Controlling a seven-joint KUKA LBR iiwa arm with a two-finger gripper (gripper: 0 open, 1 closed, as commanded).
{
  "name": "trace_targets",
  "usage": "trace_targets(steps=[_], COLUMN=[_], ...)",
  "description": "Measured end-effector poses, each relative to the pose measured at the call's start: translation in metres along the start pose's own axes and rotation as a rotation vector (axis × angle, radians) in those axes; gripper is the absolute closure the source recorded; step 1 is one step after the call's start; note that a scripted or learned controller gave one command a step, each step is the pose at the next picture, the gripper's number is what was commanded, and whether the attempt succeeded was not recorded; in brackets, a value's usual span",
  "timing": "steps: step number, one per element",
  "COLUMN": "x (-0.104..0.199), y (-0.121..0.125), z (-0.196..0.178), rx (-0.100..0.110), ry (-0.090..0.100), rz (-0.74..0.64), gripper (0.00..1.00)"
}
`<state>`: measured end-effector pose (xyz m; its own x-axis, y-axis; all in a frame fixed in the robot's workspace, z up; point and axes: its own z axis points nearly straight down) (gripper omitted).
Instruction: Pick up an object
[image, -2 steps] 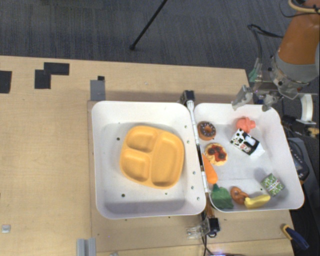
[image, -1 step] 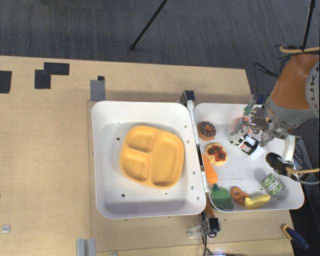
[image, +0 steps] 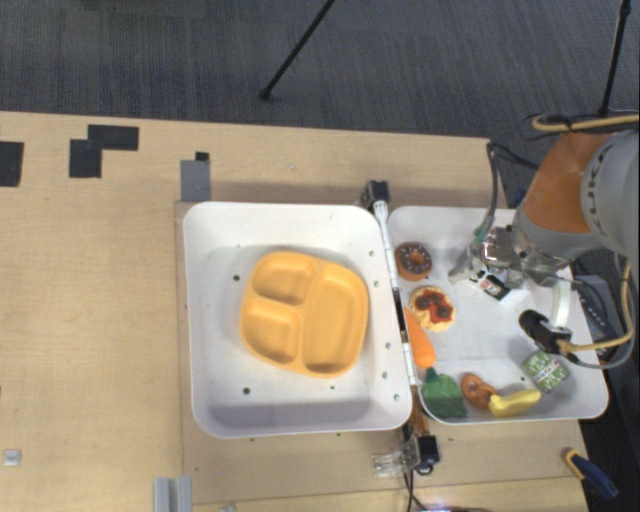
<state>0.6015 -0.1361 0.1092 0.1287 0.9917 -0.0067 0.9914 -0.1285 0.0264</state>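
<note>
**Bench stock, near edge to far: two bins, one arm**

1. Right-hand shallow white bin, near end. It holds a yellow plastic banana against the near wall. A brown, ring-shaped toy pastry touches the banana's left tip. Left of the pastry is a dark green lumpy toy vegetable, kind unclear. A small green-and-white patterned box lies tilted, just right of the banana; its print is too small to read.
2. Same bin, left wall. An orange toy carrot lies along the wall, its lower end touching the green vegetable.
3. Same bin, middle. A round toy pizza with red and dark topping.
4. Same bin, far end. A chocolate-brown ring doughnut with sprinkles.
5. Gripper, low over the bin's far right part, right of the doughnut and apart from it. Whether it is apart or closed cannot be told, and nothing is seen clamped in it.
6. Grey arm with orange band, cut off at the right edge and hiding the bin's far right corner.
7. Left-hand shallow white bin. It holds a yellow-orange three-compartment plastic plate, roughly centred.
8. Pale wooden bench, under both bins.
</note>
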Motion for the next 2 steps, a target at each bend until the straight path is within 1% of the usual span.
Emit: trace_targets(steps=[1, 2], x=[-0.057, -0.055], y=[0.038, 0.04], z=[0.006, -0.007], rx=[-0.006, -0.008], ry=[-0.001, 0.001], rz=[-0.062, -0.067], gripper=[0.0, 1.0])
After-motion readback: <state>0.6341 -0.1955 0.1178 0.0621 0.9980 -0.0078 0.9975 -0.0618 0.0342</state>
